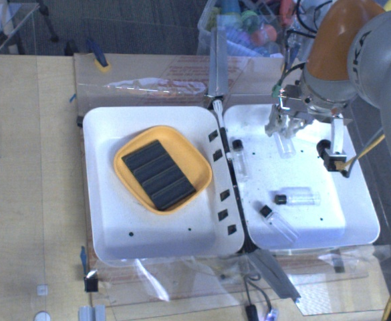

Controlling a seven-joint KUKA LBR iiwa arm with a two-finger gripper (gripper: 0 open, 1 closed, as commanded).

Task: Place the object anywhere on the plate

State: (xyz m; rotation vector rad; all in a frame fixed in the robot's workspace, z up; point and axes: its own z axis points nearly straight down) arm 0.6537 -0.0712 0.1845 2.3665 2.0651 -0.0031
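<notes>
Leftward, the yellow square plate (163, 168) bearing a dark ribbed rectangular block (159, 174) sits in the left white bin (101, 206). In the right white bin (355, 212) lie small clear black-capped vials (293, 197): light, stiff, slippery, probably best pinched mid-barrel. Far right, the pincer (285, 131) hovers; whether it is released or clenched, I cannot tell.

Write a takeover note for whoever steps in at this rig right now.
Tool: over the back of the right bin, above a clear vial; grip state not readable.
Things: yellow plate in the left bin with a dark ridged block lying on it. More clear vials in the right bin: one at the divider, two nearer the front.
Done: block is on the plate.
Left: nothing visibly carried; any vial still needs moving to the plate.
</notes>
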